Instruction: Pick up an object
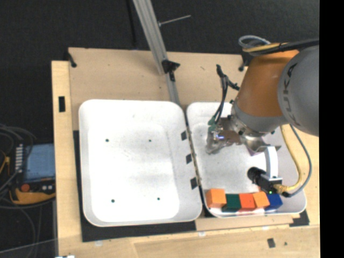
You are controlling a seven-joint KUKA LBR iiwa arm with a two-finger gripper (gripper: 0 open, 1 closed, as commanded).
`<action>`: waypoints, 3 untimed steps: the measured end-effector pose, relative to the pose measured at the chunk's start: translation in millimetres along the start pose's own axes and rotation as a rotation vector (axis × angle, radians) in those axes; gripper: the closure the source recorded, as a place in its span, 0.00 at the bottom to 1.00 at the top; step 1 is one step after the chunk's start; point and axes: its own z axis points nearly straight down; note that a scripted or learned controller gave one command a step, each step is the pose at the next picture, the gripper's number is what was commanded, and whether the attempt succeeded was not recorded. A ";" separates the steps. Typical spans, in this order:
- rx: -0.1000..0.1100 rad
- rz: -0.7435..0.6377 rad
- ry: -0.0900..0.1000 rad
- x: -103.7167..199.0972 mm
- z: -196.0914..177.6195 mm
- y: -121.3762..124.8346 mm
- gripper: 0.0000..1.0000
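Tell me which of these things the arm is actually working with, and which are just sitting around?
Part of the job:
gripper, low in the right bin
row of blocks along that bin's near edge: orange block, green block, blue block

Just lying about:
left bin
metal pole
blue box with cables, off the bench

Tan bench (118,74) bearing two white bins (134,160), side by side.

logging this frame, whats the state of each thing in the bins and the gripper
gripper: low over the right bin's upper left, fingers hard to read
right bin: holds the blocks
blocks: in a row along the near wall, untouched
left bin: flat on the bench
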 end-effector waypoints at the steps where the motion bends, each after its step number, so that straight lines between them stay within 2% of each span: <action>1: 0.000 -0.002 0.001 61.6 -2.5 13.0 1.00; 2: 0.000 0.000 -0.002 116.9 11.6 19.8 1.00; 3: -0.002 0.002 -0.001 114.1 4.2 19.9 1.00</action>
